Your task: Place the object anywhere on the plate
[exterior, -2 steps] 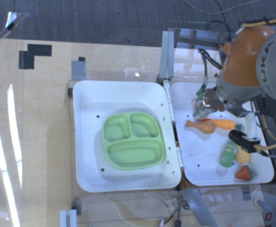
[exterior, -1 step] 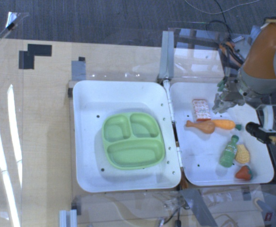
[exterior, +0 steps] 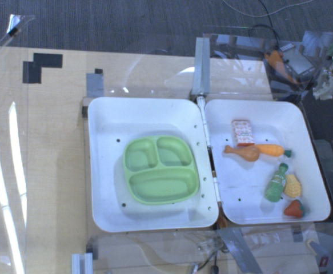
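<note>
My one fixed camera looked down at a slant from above the bench [exterior: 46, 153], far enough back to frame both white bins: the left bin [exterior: 103, 153] and the right bin [exterior: 309, 153], edge to edge.

Print on the small red-and-white carton [exterior: 242, 132] too small to read, corn cob [exterior: 292, 185] partly behind green bottle [exterior: 276, 183]

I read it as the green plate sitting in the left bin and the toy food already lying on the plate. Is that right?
Partly. The green plate does sit in the left bin, but the toy food is not on it: the carrot, bottle and the rest lie in the right bin, as the camera view shows.
</note>
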You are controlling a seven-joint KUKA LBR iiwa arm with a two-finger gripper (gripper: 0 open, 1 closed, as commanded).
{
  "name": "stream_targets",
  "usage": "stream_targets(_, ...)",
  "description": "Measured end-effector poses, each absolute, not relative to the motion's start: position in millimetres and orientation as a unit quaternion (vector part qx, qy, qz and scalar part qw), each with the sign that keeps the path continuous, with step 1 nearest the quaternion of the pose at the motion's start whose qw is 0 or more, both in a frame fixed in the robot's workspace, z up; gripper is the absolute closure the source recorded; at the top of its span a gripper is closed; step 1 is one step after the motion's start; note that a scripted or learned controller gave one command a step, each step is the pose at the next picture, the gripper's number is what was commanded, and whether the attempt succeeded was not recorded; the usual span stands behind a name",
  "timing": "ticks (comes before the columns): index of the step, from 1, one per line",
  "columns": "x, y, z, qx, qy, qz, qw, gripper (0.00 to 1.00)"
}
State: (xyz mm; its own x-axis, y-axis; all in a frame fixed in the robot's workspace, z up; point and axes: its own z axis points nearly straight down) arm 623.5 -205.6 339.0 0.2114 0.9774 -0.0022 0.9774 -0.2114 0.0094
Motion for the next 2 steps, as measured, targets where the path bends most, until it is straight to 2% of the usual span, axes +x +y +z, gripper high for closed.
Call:
stream_targets(1,568.1,-130,228,0.735,0.679,0.0012,0.001,1.00)
stream_targets(2,568.6,-195,381,0.745,0.667,0.0027,0.005,1.00)
